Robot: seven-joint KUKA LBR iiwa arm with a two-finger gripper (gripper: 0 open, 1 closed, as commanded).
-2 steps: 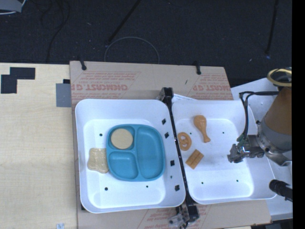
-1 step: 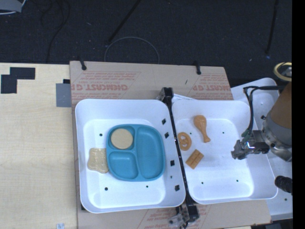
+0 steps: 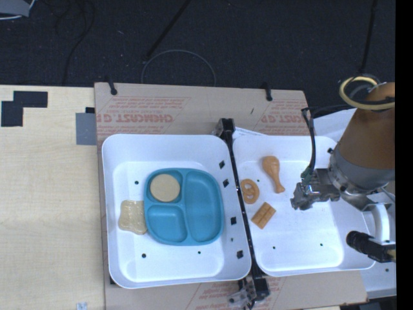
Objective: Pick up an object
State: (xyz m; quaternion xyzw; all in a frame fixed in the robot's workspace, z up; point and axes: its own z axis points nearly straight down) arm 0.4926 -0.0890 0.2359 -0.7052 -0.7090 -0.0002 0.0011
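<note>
The right bin [image 3: 303, 257] holds a toy drumstick [image 3: 273, 172], a small pretzel [image 3: 249, 190] and a brown cracker-like block [image 3: 263, 215]. My gripper [image 3: 303, 197] hovers over the right half of this bin, to the right of the three items and apart from them. Nothing shows between its dark fingers. In the left bin [image 3: 122, 263] lies a blue divided tray [image 3: 187, 206] with a round tan cookie [image 3: 164, 187] in its upper left compartment. A pale bread-like piece [image 3: 132, 216] rests against the tray's left side.
The grey arm with its orange band [image 3: 368, 141] fills the right side above the right bin. A black divider [image 3: 236, 199] runs between the bins. Cardboard [image 3: 193, 112] lies under both bins, and the wooden bench [image 3: 45, 199] extends to the left.
</note>
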